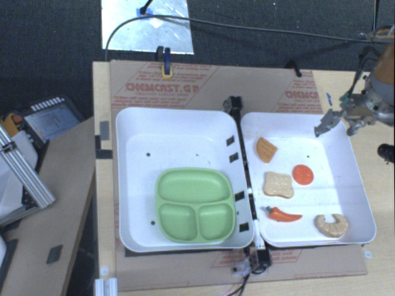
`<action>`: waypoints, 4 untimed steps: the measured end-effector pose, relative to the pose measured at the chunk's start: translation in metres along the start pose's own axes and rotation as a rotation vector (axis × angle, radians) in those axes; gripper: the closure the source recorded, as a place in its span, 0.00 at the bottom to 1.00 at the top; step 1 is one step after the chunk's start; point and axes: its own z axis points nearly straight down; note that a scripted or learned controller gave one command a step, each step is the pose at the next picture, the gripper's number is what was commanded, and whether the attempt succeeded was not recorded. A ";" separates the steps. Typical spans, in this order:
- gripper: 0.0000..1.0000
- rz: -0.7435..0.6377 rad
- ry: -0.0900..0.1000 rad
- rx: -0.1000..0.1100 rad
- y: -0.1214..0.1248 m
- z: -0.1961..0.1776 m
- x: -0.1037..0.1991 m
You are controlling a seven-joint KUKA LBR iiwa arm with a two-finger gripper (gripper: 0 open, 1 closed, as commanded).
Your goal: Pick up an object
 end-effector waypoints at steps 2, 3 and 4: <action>0.00 -0.003 -0.002 -0.010 0.002 0.052 0.007; 0.00 -0.007 -0.003 -0.011 0.012 0.104 0.012; 0.00 -0.007 -0.003 -0.011 0.013 0.132 0.012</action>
